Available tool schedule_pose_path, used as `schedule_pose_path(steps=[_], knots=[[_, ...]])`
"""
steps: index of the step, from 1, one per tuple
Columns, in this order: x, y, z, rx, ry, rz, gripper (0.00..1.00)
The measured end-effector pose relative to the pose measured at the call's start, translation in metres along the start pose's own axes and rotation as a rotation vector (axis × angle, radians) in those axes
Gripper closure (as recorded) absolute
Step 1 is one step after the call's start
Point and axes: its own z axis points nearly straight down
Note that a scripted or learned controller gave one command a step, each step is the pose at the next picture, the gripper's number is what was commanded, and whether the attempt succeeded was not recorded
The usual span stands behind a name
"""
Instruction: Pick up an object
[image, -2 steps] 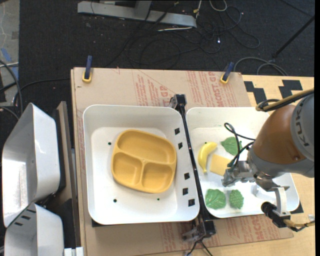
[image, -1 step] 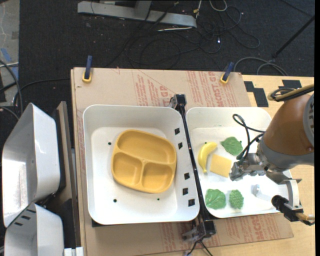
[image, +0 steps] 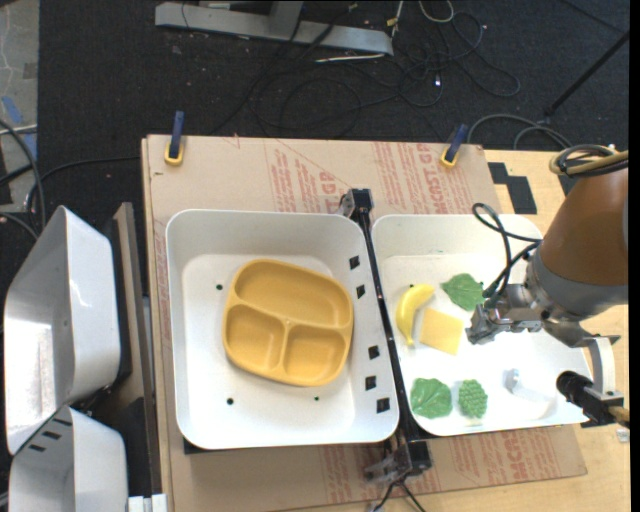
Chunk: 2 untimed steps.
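Note:
The right bin (image: 440, 232) holds a yellow banana (image: 411, 309), a pale yellow cheese wedge (image: 442, 330), a green leaf (image: 463, 291), a second green leaf (image: 431, 397), a small green broccoli piece (image: 472, 398) and a small clear object (image: 513, 382). My gripper (image: 484, 326) hangs low over this bin, just right of the cheese wedge and below the upper leaf. Nothing shows between its fingers. The orange band of the arm (image: 590, 225) rises behind it at the right.
The left bin (image: 190, 300) holds a yellow sectioned tray (image: 287, 322). A black divider (image: 378, 300) runs between the bins. White containers (image: 55, 320) stand at the far left. Cables (image: 505, 235) hang near the wrist.

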Motion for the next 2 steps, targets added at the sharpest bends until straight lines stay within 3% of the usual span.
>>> schedule_pose_path(steps=[1, 2], knots=[[0.0, 0.002, -0.033, 0.001, 0.0, 0.0, 1.0], [0.046, 0.019, -0.041, 0.003, 0.002, -0.003, 1.0]])
